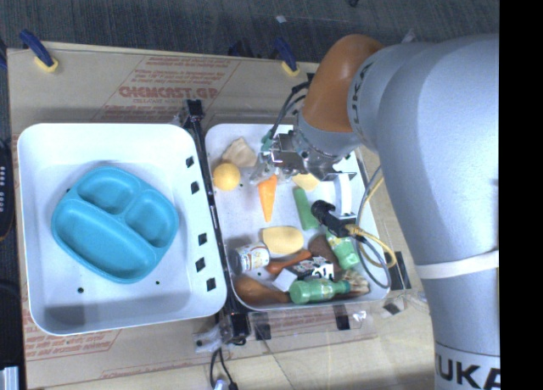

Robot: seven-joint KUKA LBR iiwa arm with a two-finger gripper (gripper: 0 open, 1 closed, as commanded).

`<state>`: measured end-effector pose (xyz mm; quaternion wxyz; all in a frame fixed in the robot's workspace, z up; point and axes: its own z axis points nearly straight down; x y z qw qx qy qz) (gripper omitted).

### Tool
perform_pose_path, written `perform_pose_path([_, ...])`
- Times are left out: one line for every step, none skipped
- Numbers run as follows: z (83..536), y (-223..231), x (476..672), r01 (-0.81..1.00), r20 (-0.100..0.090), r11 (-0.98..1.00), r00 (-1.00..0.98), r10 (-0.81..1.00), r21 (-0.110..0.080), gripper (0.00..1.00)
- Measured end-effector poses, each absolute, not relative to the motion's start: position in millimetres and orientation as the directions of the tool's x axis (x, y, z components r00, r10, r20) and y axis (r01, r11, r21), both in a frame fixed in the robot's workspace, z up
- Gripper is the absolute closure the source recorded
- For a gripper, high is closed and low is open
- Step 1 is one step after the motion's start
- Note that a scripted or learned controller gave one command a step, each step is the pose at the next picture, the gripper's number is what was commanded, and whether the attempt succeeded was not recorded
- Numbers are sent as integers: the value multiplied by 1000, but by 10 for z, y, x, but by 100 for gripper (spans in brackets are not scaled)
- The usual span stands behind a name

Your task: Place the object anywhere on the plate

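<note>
A: Where does the tool (273, 162) sit, and does it have anything?

B: It hangs low over the upper part of the right bin (366, 178). An orange carrot (267, 197) points down and away from it, thick end right up at the tool, tip toward the near side of the bin. I cannot tell whether the fingers are closed on that thick end or only resting above it; the wrist housing hides the gap.

A: So the carrot is the object?

B: That is my reading, since it lies directly under the tool. Its long axis runs nearly straight toward the camera's near edge.

A: And the plate?

B: The blue plate (114, 223) lies well off to the tool's far side, across the divider, in the left bin (34, 159). Nothing rests on it. The coming move turns on that sideways crossing over both bin walls.

A: What crowds the tool?

B: A yellow ball (226, 176) just beside it, a pale lump (240, 153) next to that, a green stick (305, 208) on the other side. Below the carrot's tip, a yellow oval (282, 239), a small can (253, 258) and a green bottle (318, 292).

A: Room to lift?

B: Straight up looks free, I judge; the surface (153, 83) around the bins is bare board.
</note>
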<state>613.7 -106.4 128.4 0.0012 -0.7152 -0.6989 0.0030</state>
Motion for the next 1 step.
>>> perform_pose_path([1937, -506, 5977, 991, -2, -130, 130, 991, -3, 100])
